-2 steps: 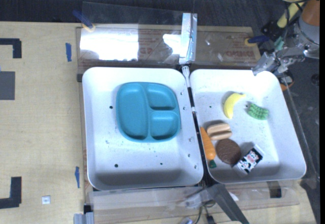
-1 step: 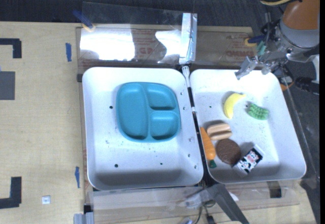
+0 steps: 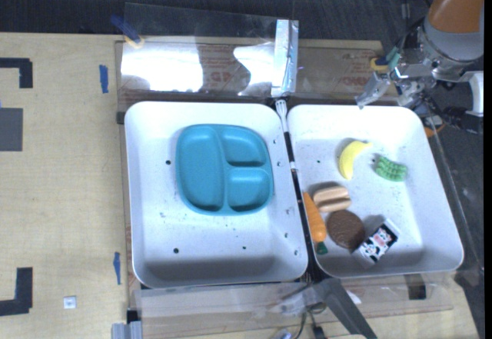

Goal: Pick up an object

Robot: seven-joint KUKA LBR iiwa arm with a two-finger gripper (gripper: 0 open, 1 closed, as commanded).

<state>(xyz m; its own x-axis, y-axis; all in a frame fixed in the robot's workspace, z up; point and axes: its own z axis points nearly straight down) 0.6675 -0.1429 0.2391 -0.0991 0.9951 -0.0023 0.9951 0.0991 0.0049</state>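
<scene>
Lying in the right bin [image 3: 438, 176], a curved yellow banana [image 3: 352, 157].

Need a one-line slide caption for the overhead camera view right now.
Gripper poised over right bin's far rim; banana, carrot lie below.

Robot lab: bench [image 3: 61, 176], two bins [image 3: 146, 176]

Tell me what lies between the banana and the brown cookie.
In the camera view, the hot dog bun lies between the banana and the brown cookie, touching the cookie's upper edge.
</scene>
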